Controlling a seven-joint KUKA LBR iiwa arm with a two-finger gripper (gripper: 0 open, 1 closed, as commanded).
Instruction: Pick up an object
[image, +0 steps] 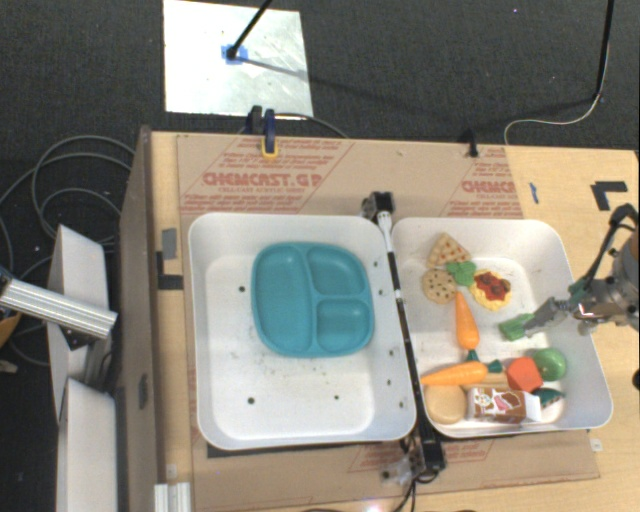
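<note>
The gripper (530, 322) hung beside the green apple (549, 362), seemingly lining up a pick; I cannot tell the jaws' state.

A dark speckled floor (80, 70) surrounds the counter (160, 330), whose top is covered by a printed cardboard sheet (330, 175). A pale square sheet (235, 60) lies on the floor beyond it. Grey cables (60, 180) loop at left, near white panels (85, 400).
</note>
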